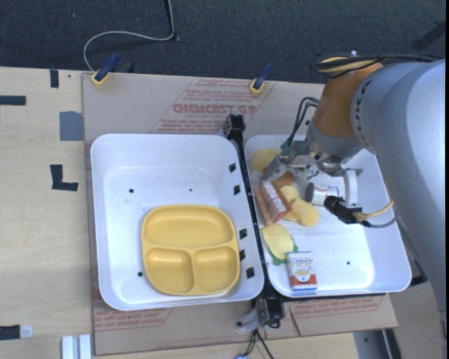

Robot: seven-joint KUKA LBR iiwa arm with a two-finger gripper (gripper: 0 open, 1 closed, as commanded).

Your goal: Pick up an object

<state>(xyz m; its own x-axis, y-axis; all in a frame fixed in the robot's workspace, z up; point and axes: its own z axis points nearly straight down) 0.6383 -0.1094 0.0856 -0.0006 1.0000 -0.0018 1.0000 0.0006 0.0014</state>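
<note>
Gripper [308, 176] low in the right bin [374, 275], over a tight cluster: corn cob [303, 212], brown packet [272, 200], yellow piece [265, 158]. Its finger state cannot be told. Risk: crowded neighbours block a clean grasp, causing a slip or double pick.

You have open white floor at the right bin's [374, 275] far right, small things [284, 204] crowd its left side, yellow tray [191, 249] fills the left bin's [120, 178] near half
</note>
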